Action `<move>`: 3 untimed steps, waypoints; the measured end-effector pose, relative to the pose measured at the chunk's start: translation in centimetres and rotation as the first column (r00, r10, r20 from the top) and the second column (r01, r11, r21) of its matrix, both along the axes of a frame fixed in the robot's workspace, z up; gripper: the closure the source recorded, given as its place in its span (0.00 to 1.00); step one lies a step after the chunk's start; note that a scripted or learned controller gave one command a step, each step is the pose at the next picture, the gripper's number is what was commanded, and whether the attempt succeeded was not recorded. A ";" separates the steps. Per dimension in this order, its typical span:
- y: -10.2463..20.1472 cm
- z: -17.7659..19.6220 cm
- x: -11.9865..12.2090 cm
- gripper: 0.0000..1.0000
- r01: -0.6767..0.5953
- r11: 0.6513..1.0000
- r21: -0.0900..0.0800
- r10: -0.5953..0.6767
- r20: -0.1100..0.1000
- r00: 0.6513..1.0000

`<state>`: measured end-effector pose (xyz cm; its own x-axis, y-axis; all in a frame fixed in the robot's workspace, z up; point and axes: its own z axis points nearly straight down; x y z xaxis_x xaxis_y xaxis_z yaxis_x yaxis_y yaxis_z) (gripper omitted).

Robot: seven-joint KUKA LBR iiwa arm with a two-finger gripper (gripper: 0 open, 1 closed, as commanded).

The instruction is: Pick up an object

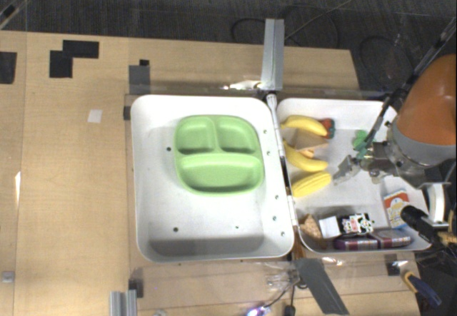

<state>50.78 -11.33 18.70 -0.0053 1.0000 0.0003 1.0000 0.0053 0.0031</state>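
White plastic: you have two shallow bins side by side on the wooden bench [71,186], the left bin [153,165] and the right bin [343,106]. Your left bin holds one item, a green divided tray [218,153] with three compartments, lying flat near the bin's middle.

Your right bin holds the pickable items. Count three yellow pieces stacked down its left side: one banana [303,125] at the top with a small red item [328,125] at its right end, a second banana [305,160] below it, and a yellow corn-like piece [312,183] below that. Along the near wall you have one small black-and-white box [355,223], one dark bar-shaped packet [371,241], and one brownish item [310,225] in the near-left corner. One white-and-orange carton [395,206] lies toward the right.

Your arm [428,115] reaches in from the right over the right bin. The gripper [348,167] sits just right of the corn-like piece, close to it. You cannot tell from this view whether the fingers are apart or together, and nothing is visibly held between them.
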 end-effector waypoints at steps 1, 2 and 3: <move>2.9 -4.9 7.2 0.00 -0.016 1.000 0.001 0.016 0.000 1.000; 4.5 -0.2 7.3 0.00 -0.121 0.993 0.001 0.121 0.002 0.993; 4.6 1.0 7.5 1.00 -0.122 0.993 0.001 0.122 0.008 0.993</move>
<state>58.25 -6.72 19.68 -0.1271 0.9919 0.0014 0.9918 0.1270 0.0114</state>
